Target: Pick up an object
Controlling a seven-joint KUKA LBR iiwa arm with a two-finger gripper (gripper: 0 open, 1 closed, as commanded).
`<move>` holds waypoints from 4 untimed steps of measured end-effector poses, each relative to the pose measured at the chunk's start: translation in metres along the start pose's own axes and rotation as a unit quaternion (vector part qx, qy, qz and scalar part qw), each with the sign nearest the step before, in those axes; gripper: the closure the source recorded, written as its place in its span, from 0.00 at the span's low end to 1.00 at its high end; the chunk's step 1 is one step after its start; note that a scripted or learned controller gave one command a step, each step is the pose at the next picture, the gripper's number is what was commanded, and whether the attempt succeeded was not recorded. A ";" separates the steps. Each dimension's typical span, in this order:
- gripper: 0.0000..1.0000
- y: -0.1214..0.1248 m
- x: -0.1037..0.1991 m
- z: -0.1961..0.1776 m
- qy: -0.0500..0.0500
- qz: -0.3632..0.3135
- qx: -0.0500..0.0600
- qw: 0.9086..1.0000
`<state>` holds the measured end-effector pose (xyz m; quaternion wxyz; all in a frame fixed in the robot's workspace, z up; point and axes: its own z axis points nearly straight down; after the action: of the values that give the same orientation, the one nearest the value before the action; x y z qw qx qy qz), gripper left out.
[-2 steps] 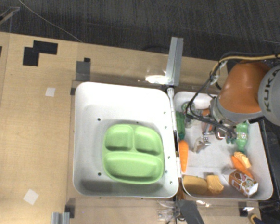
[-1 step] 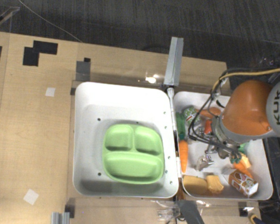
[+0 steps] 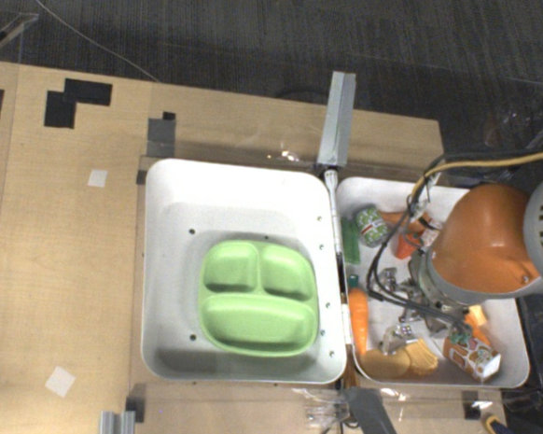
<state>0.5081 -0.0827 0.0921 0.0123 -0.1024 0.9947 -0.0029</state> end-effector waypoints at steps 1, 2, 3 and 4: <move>0.00 -0.007 -0.001 -0.001 -0.002 -0.211 0.004 0.977; 0.00 -0.007 -0.001 -0.001 -0.001 -0.212 0.004 0.977; 0.00 -0.009 -0.005 -0.001 -0.001 -0.319 0.002 0.948; 1.00 -0.006 -0.011 -0.014 -0.009 -0.320 0.004 0.947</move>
<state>0.5197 -0.0858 0.1066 0.0202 -0.4157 0.9092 -0.0093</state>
